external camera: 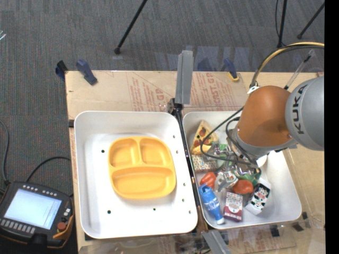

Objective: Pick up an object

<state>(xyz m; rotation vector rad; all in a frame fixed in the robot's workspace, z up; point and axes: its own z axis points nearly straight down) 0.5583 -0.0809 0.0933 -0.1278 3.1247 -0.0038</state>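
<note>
My gripper (231,174) hangs low in the right bin (288,184), under the orange wrist band, among a pile of small objects. Right around it lie a red round piece (243,186), an orange-red piece (208,179) and a grey one (226,180). A blue bottle (212,203), a dark red carton (233,205) and a white cow-print carton (259,197) lie toward the bin's front. A pizza-slice toy (202,135) and a patterned packet (202,162) lie to the left. The arm hides the bin's middle.
The left bin (90,142) holds a yellow divided plate (142,167). A grey post (184,81) stands behind the seam between the bins. A teach pendant (34,211) lies on the floor at lower left. Cables loop above the arm.
</note>
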